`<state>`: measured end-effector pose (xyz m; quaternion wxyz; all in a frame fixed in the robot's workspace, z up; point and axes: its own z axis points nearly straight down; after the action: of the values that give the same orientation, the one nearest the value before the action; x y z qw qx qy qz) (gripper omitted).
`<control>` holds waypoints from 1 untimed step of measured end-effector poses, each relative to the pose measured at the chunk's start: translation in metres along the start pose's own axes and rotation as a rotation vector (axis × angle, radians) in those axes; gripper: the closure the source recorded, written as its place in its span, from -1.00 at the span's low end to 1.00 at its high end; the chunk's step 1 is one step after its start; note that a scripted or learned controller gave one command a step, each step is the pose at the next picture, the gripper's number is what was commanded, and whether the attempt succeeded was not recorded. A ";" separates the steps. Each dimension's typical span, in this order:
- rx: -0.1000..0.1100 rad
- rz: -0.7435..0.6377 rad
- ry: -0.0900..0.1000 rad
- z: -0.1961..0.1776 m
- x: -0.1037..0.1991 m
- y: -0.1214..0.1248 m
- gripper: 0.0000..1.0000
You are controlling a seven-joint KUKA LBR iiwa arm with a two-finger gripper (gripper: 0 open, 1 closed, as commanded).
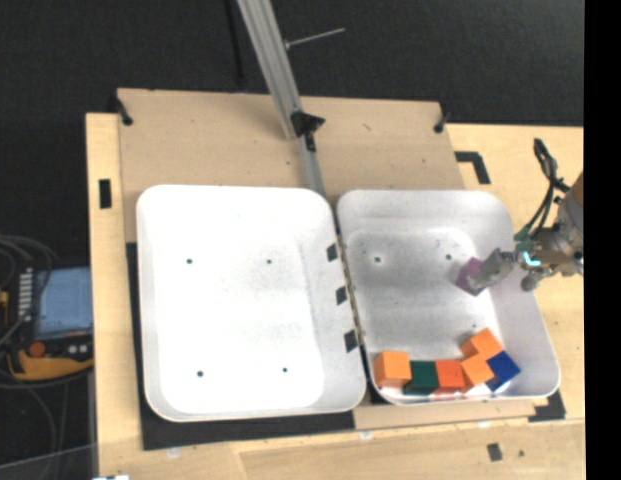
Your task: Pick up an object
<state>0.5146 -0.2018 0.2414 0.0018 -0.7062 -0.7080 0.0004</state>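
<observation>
We look down at a slant on a pale wooden tabletop (410,448) that carries two shallow white bins side by side. The left bin (150,268) has a smooth white floor with a few small dark dots. The right bin (430,208) has a greyer, scuffed floor.

The gripper (510,265) comes in from the right edge, over the right side of the right bin. Its metal parts are grey, with a small teal spot near the wrist and dark cables looping above it. Just at its tip we see a small purple block (473,274), a dull mauve colour, roughly cube-shaped and tilted, with a darker shaded underside. It sits at the end of the jaws, but the view is too small and blurred for us to tell whether the jaws are apart, together, or clamped on it, or whether the block is touching the bin floor.

Along the near wall of the right bin lies a cluster of other blocks, touching one another: an orange block (394,366) on the left, a dark green block (423,376) beside it, more orange blocks (477,356) heaped to the right, and a blue block (503,368) at the right end.

A slim grey metal pole (275,58) runs diagonally from the top of the view down to the gap between the bins.
</observation>
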 end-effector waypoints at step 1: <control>-0.005 0.001 -0.001 -0.002 0.000 0.001 -1.00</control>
<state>0.5155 -0.2018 0.2435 -0.0003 -0.7065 -0.7077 -0.0009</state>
